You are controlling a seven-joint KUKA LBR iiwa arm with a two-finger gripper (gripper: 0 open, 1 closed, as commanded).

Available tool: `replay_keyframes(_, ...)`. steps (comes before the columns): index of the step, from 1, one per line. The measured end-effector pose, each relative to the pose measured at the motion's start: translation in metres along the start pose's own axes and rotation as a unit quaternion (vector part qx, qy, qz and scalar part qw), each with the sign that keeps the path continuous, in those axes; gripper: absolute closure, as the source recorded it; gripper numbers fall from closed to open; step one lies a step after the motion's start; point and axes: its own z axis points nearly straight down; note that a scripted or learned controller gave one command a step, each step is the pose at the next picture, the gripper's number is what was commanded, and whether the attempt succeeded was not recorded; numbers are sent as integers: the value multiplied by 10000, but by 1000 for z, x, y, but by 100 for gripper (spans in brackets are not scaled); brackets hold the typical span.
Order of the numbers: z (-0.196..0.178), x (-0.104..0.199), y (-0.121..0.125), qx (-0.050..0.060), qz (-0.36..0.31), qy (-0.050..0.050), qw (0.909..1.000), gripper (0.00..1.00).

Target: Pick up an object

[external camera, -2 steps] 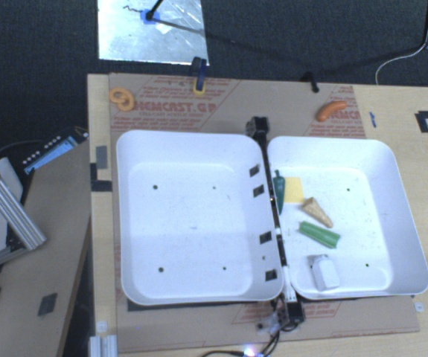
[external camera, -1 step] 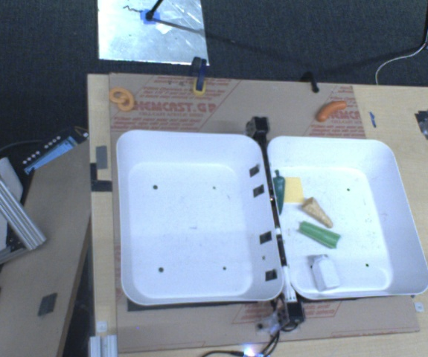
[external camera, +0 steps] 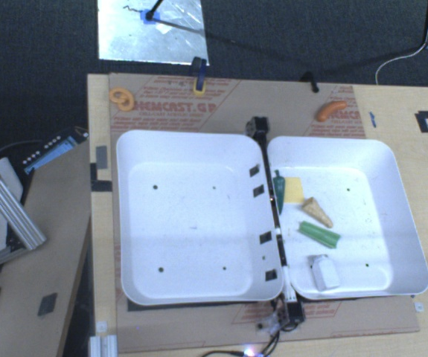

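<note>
From the camera above the bench, two white bins sit side by side on a brown board (external camera: 199, 103) printed with red lettering. The left bin (external camera: 135, 162) and the right bin (external camera: 392, 184) meet along a middle seam, where a row of small black clips (external camera: 258, 192) runs down the joined rims.

Every thing that could be picked up lies in the right bin, toward its left half. A small dark green pepper (external camera: 278, 184) stands close against the seam wall, and a yellow square (external camera: 293, 190) lies just beside it on the right, touching or nearly so. Below and to the right of the square rests a tan wedge (external camera: 318, 212), tilted with its point toward the upper left. Just beneath the wedge a light green stick (external camera: 319, 233) lies at a slant. Nearer the front wall of the bin, apart from the others, is a pale grey block (external camera: 323, 271).

On the board beyond the bins, an orange ring (external camera: 122, 99) lies at the far left corner and an orange sausage shape (external camera: 331, 111) lies above the right bin. A yellow and blue clamp (external camera: 198, 77) grips the far edge of the board. Behind it, a shiny metal sheet (external camera: 152, 19) lies on the dark floor.
</note>
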Motion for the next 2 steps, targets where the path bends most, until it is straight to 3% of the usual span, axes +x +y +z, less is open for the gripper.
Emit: replay_keyframes(2,-3,55,2,-5,-85,25,10000,100)
